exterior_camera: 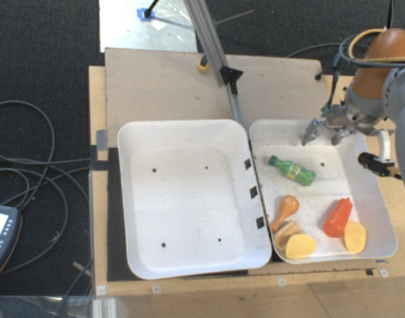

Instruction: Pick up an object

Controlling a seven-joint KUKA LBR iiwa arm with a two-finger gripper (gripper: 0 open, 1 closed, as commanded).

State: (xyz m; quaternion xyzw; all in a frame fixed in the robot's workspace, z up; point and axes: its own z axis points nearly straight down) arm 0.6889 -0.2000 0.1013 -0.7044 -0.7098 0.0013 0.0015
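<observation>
The right bin (374,197) holds a green bottle (292,170) lying on its side near the middle. An orange drumstick-like piece (286,209) and a tan piece (288,230) lie at its near left. A yellow round piece (300,246) sits at the near edge, with a red bottle (337,218) and another yellow piece (355,236) to its right. My gripper (324,133) hangs over the bin's far edge, above and behind the green bottle. Its fingers are spread apart with nothing between them.
The left bin (133,197) lies beside the right one, with black clips (253,192) along the shared rim. A slanted grey pole (209,38) crosses the bench's back. Cables lie on the dark floor at left.
</observation>
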